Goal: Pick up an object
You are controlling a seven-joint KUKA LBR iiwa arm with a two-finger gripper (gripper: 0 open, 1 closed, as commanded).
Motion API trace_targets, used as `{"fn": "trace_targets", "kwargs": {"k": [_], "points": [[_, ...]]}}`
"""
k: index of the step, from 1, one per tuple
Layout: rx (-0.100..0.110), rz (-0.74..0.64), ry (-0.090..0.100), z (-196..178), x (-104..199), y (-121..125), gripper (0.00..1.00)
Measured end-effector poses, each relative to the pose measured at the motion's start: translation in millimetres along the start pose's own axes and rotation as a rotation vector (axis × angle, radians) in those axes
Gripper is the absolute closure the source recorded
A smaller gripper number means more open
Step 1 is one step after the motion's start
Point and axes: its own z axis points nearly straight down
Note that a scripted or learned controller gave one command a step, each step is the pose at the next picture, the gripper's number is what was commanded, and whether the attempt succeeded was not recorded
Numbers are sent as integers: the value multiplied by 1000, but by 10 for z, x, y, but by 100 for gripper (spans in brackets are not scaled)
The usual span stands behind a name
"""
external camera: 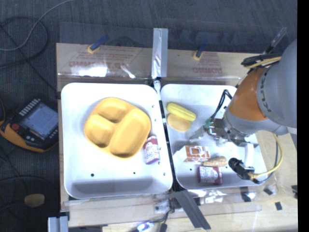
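Camera view, left bin (72, 178) yellow bread (117, 126), right bin (251, 93) banana (180, 112).

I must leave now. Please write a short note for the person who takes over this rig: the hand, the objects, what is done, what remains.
Hand: low over the right bin, nothing visibly held; whether it is open or shut cannot be told.
Right bin: yellow piece, orange-white packet, small can.
Left bin: big yellow plush, small bottle beside it.
Done: no pick shows.
Left: grasp one object and lift it.
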Motion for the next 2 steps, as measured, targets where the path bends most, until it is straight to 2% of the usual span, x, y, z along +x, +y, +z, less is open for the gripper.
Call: {"fn": "trace_targets", "kwargs": {"k": [1,2], "points": [[-7,-111,-7,-14,274,-502,0],[-6,-112,-4,-105,287,-496,100]]}}
